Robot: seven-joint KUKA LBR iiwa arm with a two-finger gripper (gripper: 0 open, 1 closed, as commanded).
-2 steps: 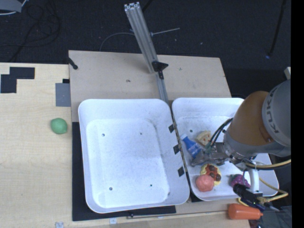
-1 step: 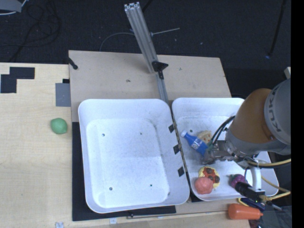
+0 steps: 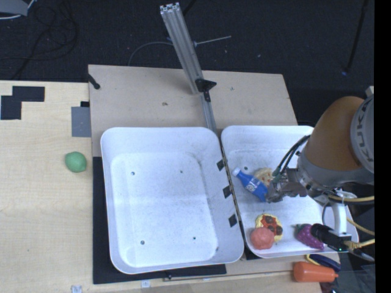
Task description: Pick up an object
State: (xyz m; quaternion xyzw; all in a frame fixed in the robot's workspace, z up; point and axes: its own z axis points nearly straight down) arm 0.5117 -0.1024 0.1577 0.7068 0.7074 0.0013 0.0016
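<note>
The arm reaches in from the right and hangs low over the right bin, its gripper down among the clutter in the middle. Whether the gripper is spread or pressed together cannot be told; the wrist and cables hide it. Just to its left lies a blue bottle, tilted, with its white cap pointing toward the divider between the bins. A pale yellowish lump sits behind the bottle, touching or nearly so.

Nearer the front rim lie a red ball against a spotted yellow toy, and a purple piece to their right. The left bin sits alongside.

The bottle looks the likeliest target. To grasp it well, the gripper probably needs to straddle the bottle's narrow width, centred on the body rather than the cap, and close before lifting straight up so that the lump is not dragged along.
</note>
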